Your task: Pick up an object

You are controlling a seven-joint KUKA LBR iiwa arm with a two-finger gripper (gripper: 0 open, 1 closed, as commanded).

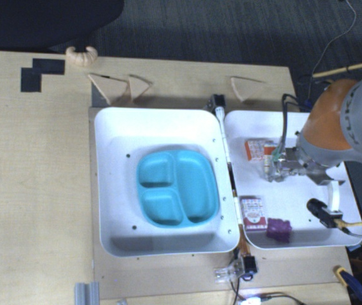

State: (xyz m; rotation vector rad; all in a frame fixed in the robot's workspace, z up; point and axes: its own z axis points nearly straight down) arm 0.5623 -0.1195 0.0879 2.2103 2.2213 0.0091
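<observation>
Purple block [278, 229] is seen at the near edge of the right bin [295, 116], close to the near wall. Red-and-white pack [250, 210] is located just left of it, beside the bin's left wall, with its long axis running roughly near-far. The two look almost touching; a gap cannot be confirmed.

Blue tray [177, 186] is placed mid-floor in the left bin [114, 170], well apart from the arm, so it is not judged a likely target.

Gripper [273, 170] is positioned mid-bin on the right, farther back than the red-and-white pack. Whether it is spread or closed cannot be told, as the tip is viewed from above and blurred. Nothing is seen held.

Orange-and-white pack [255, 149] is found just beyond the gripper, to its far-left, with its long axis roughly left-right. It is judged the closest candidate, so a short shift to the far-left is expected before descent. Its right end is crowded by the gripper body, so contact versus clearance cannot be resolved. Print on both packs cannot be read.
</observation>
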